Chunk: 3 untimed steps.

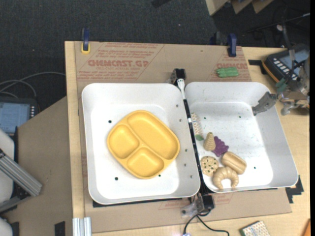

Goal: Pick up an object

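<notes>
- You see two white bins side by side on the bench: the left bin (93, 132) and the right bin (275, 146), their inner rims touching down the middle.
- In the left bin, a yellow divided plate (142, 143) with three compartments lies near the centre, turned at a slant.
- The things to pick are clustered at about 7 o'clock in the right bin, close to the shared rim.
- A croissant (225, 176) lies nearest the front wall; a bread roll (234, 162) touches it at its 1 o'clock.
- A chocolate-chip cookie (208, 165) lies just beside the croissant at its 10 o'clock.
- A tan cone-shaped piece (210, 142) and a bunch of purple grapes (221, 145) lie side by side at 12 o'clock of the cookie.
- A pale cracker-like piece (196, 127) lies against the shared rim, at 11 o'clock of the cone.
- The gripper (264, 103) hangs at about 2 o'clock over the right bin, near its far right corner, well apart from the food; you cannot tell how it is set, and nothing shows in its grasp.
- A small green object (227, 73) lies on the board beyond the right bin, at 12 o'clock.
</notes>
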Tool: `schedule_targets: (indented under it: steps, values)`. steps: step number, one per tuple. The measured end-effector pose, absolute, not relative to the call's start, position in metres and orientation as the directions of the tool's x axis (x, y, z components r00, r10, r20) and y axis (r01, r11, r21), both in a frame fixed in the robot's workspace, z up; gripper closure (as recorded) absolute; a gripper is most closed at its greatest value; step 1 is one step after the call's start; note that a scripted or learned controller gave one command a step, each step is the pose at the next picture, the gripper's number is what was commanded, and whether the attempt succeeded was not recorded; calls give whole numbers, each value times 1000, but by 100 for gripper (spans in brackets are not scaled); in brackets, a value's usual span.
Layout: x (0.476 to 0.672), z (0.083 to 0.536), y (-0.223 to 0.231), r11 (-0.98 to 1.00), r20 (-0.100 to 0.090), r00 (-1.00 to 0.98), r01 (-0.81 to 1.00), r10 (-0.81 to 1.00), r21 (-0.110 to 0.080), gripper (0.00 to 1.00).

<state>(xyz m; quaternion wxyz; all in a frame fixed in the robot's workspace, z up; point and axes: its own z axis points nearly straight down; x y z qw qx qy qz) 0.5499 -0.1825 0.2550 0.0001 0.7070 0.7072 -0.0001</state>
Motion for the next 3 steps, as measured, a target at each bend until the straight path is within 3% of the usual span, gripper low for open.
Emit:
schedule_targets:
  steps: [1, 2, 3]
  values:
    - [550, 108, -141, 3, 6, -3, 1000, 1000, -16, 0]
    - [636, 83, -99, 6, 2, -6, 1000, 1000, 3, 0]
    - [570, 96, -165, -8, -1, 8, 1000, 1000, -5, 0]
